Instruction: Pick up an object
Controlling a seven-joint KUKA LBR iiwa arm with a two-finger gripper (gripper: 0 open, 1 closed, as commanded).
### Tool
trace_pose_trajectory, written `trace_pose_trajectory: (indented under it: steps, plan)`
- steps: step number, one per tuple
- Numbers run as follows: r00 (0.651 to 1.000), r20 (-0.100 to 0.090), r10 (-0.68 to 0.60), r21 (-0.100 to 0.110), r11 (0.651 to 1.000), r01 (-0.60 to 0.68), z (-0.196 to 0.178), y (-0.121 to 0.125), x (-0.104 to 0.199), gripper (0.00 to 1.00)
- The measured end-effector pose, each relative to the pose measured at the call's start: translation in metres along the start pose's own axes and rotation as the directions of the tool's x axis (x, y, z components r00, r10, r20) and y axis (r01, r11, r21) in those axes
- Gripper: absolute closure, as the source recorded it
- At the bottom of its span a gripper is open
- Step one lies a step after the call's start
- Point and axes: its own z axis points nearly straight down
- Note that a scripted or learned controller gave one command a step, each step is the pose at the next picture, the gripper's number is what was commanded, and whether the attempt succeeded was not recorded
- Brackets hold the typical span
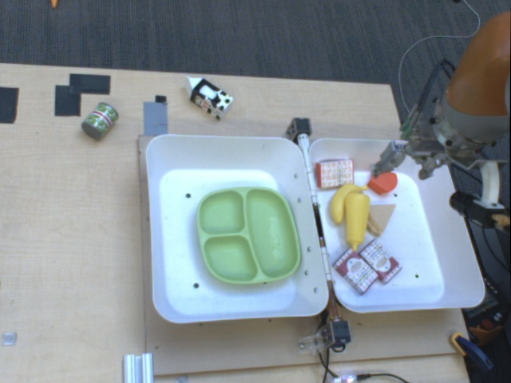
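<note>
At the upper right of the frame, my gripper (389,163) hovers beside the small round red-orange plastic toy (384,183); it looks light, stiff, slippery, best taken across its middle.

Glossy green plastic tray (248,236)

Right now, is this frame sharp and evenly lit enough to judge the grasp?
Camera view: lighting even, soft shadows, no strong glare on the shallow white right bin; the yellow plastic bananas read clearly; the grey end effector near the small red-orange object is soft and small, its finger state unclear.
</note>
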Motion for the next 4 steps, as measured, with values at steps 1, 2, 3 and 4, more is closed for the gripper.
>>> trace_pose_trajectory:
  steps: [1,2,3,4]
  plan:
    - [1.0,0.002,0.001,-0.005,1.0,-0.001,0.135,-0.047,-0.012,0.0]
    - [1.0,0.002,0.003,-0.007,1.0,-0.003,0.153,-0.106,0.007,0.0]
    - [1.0,0.003,0.002,-0.014,1.0,-0.002,0.141,-0.103,0.007,1.0]
    - [1.0,0.003,0.002,-0.013,1.0,-0.002,0.141,-0.104,0.007,0.0]
